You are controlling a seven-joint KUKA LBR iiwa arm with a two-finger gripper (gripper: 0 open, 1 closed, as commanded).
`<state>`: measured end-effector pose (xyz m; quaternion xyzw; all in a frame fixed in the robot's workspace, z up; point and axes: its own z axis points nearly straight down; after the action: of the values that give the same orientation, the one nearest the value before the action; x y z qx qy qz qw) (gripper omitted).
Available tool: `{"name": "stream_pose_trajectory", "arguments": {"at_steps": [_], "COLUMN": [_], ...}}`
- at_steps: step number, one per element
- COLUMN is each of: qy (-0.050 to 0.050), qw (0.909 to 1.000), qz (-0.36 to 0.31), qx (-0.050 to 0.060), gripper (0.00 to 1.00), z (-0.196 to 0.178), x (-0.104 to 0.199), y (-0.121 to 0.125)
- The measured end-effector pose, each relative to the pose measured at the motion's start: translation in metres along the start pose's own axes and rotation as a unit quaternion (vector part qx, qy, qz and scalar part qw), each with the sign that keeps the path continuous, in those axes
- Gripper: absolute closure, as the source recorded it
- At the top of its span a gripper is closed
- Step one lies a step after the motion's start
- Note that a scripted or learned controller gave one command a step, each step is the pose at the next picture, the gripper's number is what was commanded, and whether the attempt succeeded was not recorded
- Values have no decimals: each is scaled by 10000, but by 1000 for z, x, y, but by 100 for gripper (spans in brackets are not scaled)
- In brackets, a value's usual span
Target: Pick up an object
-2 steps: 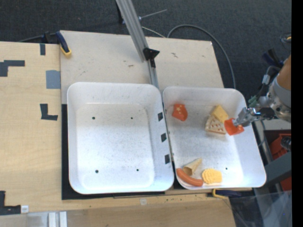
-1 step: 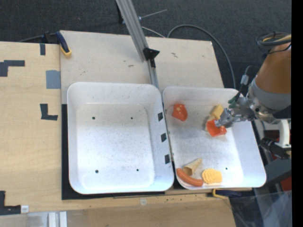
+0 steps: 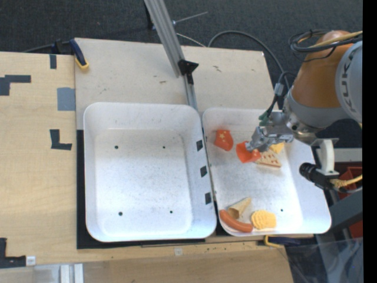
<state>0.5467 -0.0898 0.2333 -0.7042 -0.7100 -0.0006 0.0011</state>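
Observation:
My gripper hangs low over the upper middle of the right bin. Its tip is right at a small red piece, which lies just to its lower left and looks to be touching it. An orange-red block lies a little further left. A tan wedge-shaped cracker rests just below the gripper, and a small yellow piece peeks out from under the wrist.
At the right bin's front edge lie a tan cone, a red sausage and a yellow waffle round. The left bin adjoins on the left. A slanted metal rail crosses the back of the bench.

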Motion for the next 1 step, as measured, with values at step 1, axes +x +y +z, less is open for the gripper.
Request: {"name": "stream_pose_trajectory", "arguments": {"at_steps": [1], "qy": [-3], "qw": [10000], "qz": [6], "qx": [14], "gripper": [100], "z": [13], "x": [54], "y": [10]}}
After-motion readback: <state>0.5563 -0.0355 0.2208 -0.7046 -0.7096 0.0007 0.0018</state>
